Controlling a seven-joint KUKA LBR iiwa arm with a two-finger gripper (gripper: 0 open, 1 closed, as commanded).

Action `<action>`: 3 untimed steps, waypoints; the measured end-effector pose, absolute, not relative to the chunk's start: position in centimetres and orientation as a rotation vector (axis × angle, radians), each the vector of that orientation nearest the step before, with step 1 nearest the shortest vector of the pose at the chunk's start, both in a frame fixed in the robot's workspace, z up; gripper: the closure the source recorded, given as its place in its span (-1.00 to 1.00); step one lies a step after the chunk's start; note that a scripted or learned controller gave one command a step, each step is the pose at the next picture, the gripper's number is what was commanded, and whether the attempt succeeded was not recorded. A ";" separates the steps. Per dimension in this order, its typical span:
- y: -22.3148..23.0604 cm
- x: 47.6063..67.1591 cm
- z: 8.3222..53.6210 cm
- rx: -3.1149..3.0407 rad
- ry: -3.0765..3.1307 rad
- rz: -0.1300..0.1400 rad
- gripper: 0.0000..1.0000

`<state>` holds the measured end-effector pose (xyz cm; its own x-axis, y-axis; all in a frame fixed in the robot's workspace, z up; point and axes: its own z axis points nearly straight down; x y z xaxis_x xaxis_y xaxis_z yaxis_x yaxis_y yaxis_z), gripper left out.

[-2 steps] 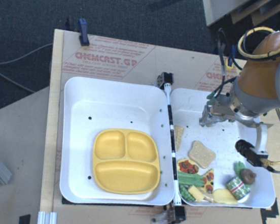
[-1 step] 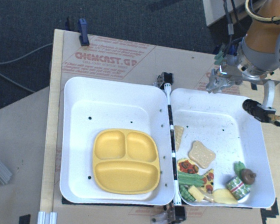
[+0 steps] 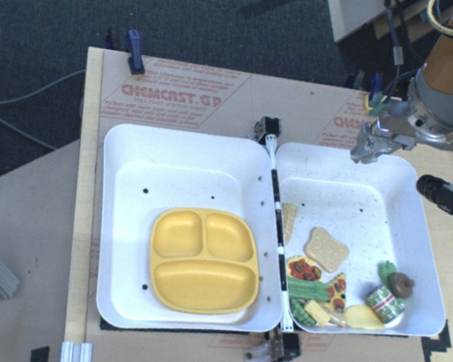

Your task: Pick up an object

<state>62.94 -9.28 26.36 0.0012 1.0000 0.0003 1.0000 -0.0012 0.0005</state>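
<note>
My gripper [image 3: 366, 150] hangs over the far rim of the right bin [image 3: 395, 219], above and well back from the objects. Nothing shows between its fingers. In the right bin's near part lie a slice of toast [image 3: 326, 250], a pizza slice [image 3: 304, 270], a green bean pod [image 3: 310, 290], a small can [image 3: 384, 304] with a brown top, a yellow piece [image 3: 363, 317] and a cracker [image 3: 288, 219] against the left wall.
The left bin [image 3: 124, 204] holds a yellow divided plate [image 3: 204, 260]. A black clamp [image 3: 267, 128] sits at the far end of the divider between the bins. A blue clip [image 3: 133, 50] stands on the board's far left corner.
</note>
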 end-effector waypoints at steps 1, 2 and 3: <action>-10.8 54.0 23.0 2.232 2.222 -0.008 1.00; -9.5 59.0 26.4 2.213 2.220 0.006 1.00; -9.0 56.3 26.9 2.224 2.223 -0.001 1.00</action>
<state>56.26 -8.98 26.89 0.0004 1.0000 0.0013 1.0000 -0.0004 -0.0023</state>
